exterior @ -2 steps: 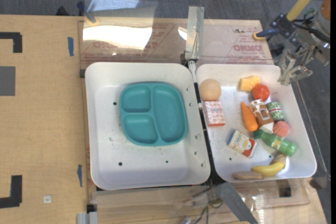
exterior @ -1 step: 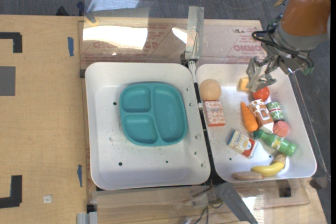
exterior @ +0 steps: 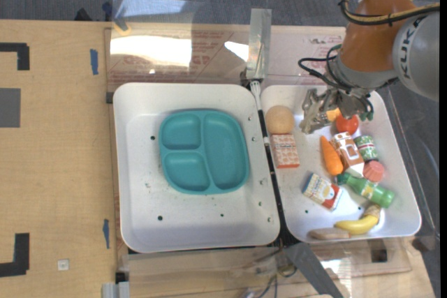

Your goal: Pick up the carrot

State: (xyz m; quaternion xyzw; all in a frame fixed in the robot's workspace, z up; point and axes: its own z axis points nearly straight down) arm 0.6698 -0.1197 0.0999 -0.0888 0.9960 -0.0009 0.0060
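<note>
Metal pincer (exterior: 327, 108), its opening impossible to tell and nothing visibly gripped, hovers at the right bin's (exterior: 404, 171) twelve o'clock; the carrot (exterior: 331, 155) lies unlifted just toward six o'clock, beside a small carton (exterior: 346, 149), so grasp and lift remain.

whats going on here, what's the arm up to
The grey arm with the orange band reaches in over the right bin, its tool near that bin's far end. The carrot lies loose in the bin just below it, among other toy food. It has not been picked up. The left bin holds a teal divided tray.
</note>
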